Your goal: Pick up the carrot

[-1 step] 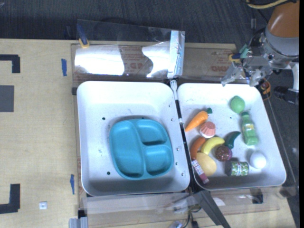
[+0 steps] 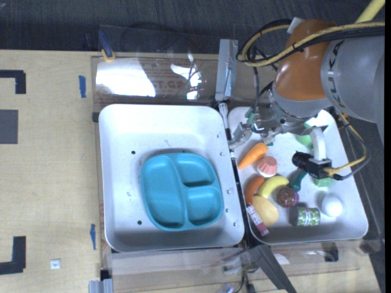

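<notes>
I am looking down on a wooden desk [image 2: 43, 182] carrying two shallow white bins side by side. The left bin [image 2: 122, 127], in the middle of the frame, holds a blue divided tray [image 2: 181, 190]. The right bin [image 2: 351, 215], at centre right, holds a jumble of toy food.

The carrot [image 2: 252, 154] lies near the right bin's upper left, beside the wall between the bins, slanted with its thick end up and to the right. Just below it sit a pink-topped cupcake [image 2: 267, 165], a yellow banana [image 2: 273, 185] and a small green can [image 2: 305, 216].

The grey arm with its orange band [image 2: 302, 63] reaches in from the upper right. Its end effector [image 2: 263, 126] hangs just above the carrot's upper end; from here I cannot tell whether it is open or closed, and I see nothing gripped.

I judge the carrot to be light, rigid, smooth plastic, likely slippery and tapered. I would grasp it across the thicker middle, square to its length, away from the cupcake.
</notes>
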Controlling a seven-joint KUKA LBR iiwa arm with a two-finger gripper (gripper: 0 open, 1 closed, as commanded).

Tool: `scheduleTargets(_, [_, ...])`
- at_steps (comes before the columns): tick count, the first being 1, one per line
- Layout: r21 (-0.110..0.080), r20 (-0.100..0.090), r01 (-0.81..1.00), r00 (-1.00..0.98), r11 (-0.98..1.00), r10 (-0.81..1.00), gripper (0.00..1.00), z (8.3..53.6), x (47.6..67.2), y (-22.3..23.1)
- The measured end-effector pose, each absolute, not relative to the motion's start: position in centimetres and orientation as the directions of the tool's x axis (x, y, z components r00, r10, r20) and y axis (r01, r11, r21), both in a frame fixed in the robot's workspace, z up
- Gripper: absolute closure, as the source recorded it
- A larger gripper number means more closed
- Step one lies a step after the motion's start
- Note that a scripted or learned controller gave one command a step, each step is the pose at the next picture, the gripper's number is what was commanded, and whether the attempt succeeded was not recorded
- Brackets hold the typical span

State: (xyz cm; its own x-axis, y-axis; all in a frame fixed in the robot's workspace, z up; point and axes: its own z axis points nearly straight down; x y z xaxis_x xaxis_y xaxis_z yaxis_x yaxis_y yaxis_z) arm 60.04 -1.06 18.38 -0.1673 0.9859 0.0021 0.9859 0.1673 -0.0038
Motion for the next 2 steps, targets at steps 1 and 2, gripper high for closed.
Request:
scheduleTargets(1, [0.002, -0.002, 0.990, -0.142, 0.142, 0.990, 0.00, 18.5, 60.5, -6.7])
scheduleTargets(2, [-0.004, 0.001, 0.995, -0.099, 0.099, 0.995, 0.00, 11.8, 60.4, -10.0])
